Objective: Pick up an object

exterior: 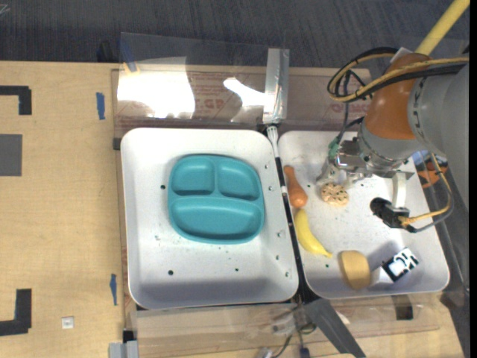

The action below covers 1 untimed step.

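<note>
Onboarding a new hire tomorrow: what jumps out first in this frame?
The large teal plastic divided plate dominates, lying in the middle of the left white bin. Next comes the grey arm's orange band over the right white bin, with the gripper low just above a small round tan cookie. Along that bin's left wall lie an orange carrot and a yellow banana.
</note>
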Tool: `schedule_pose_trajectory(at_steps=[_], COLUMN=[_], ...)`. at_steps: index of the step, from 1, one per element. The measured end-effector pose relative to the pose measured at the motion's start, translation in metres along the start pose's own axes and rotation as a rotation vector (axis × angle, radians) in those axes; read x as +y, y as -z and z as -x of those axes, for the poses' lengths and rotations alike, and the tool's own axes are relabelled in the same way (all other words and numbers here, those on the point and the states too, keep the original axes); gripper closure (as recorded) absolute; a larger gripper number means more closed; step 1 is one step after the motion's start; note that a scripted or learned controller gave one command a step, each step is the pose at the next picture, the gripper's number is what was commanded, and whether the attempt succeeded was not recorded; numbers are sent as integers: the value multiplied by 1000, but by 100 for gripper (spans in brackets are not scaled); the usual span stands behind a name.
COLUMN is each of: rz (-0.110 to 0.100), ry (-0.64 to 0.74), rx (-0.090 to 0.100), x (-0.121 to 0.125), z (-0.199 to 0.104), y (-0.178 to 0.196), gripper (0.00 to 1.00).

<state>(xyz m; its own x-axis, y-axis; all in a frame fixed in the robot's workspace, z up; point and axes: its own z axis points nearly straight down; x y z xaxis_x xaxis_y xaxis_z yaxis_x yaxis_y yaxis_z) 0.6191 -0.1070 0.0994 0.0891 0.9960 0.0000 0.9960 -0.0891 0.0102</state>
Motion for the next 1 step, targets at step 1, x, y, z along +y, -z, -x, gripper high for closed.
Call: schedule_pose_trajectory(at_steps=[1], rz=[-4], ry=[-171], rx=[2], x=[41], z=[-80], y=[89], gripper=[100])
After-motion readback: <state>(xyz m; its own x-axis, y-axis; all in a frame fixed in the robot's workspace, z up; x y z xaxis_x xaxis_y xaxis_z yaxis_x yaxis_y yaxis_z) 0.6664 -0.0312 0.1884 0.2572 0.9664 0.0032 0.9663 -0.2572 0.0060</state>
